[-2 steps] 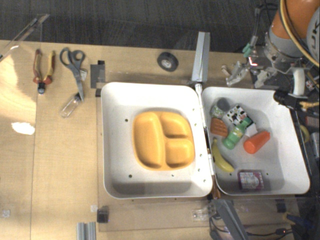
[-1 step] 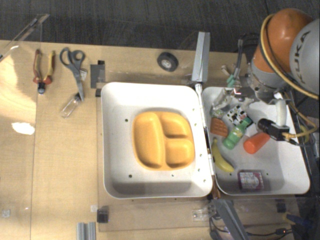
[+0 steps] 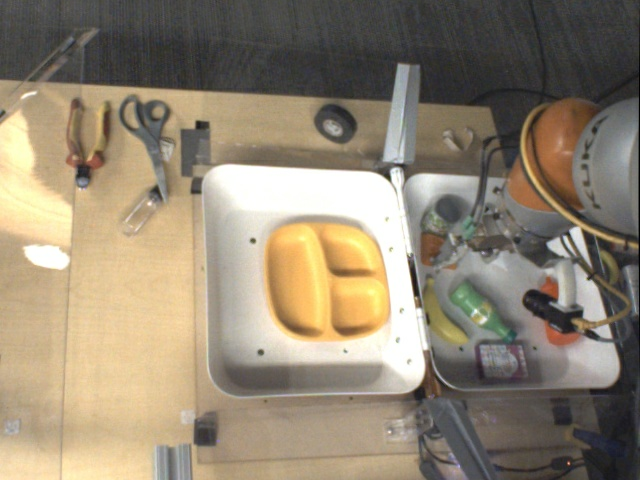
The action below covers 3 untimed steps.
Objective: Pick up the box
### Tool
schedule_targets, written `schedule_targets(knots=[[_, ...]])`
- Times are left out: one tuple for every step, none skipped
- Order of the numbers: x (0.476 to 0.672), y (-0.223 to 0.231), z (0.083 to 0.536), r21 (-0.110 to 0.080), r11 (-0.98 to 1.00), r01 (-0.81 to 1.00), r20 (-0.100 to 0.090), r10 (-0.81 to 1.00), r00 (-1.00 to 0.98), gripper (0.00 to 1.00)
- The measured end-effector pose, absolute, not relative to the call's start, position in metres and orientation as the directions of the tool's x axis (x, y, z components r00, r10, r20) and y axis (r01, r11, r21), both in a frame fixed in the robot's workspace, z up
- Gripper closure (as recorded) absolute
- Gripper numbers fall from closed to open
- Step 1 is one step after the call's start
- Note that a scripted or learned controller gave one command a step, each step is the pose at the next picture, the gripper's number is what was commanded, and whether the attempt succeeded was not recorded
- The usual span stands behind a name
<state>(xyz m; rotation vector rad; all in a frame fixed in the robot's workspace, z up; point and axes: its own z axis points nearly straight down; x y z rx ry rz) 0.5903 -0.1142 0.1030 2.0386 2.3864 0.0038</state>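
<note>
Purple rectangular box (image 3: pixel 500 360), small and flat-lying, rests on the floor of the right shallow white bin (image 3: pixel 600 373), close to that bin's near wall at the bottom of the camera view. A green plastic bottle (image 3: pixel 478 308) lies on its side just above the box in the view. A yellow banana (image 3: pixel 445 320) lies along the bin's left wall, beside the bottle.

The two-finger gripper (image 3: pixel 478 236) is over the upper left part of the same bin, near a small grey cup (image 3: pixel 447 208). It is well apart from the box, with the bottle between them. Whether the gripper is spread or closed cannot be told from this view. The box lies free of it.

The left shallow white bin (image 3: pixel 240 358) holds a yellow three-compartment tray (image 3: pixel 325 276) at its centre.

On the wooden bench (image 3: pixel 120 348), to the left of the bins, lie grey-handled scissors (image 3: pixel 150 133) and red-handled pliers (image 3: pixel 85 138). A black tape roll (image 3: pixel 335 123) sits beyond the left bin.
</note>
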Motion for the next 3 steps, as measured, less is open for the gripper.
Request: schedule_targets(knots=[[0.491,-0.124,0.090,0.014,0.240,0.971,-0.007,0.971,-0.240,0.00],[0.489,-0.153,0.173,0.008,0.226,0.974,-0.003,0.974,-0.226,0.00],[0.557,-0.122,0.090,0.012,0.414,0.910,-0.007,0.910,-0.414,0.00]])
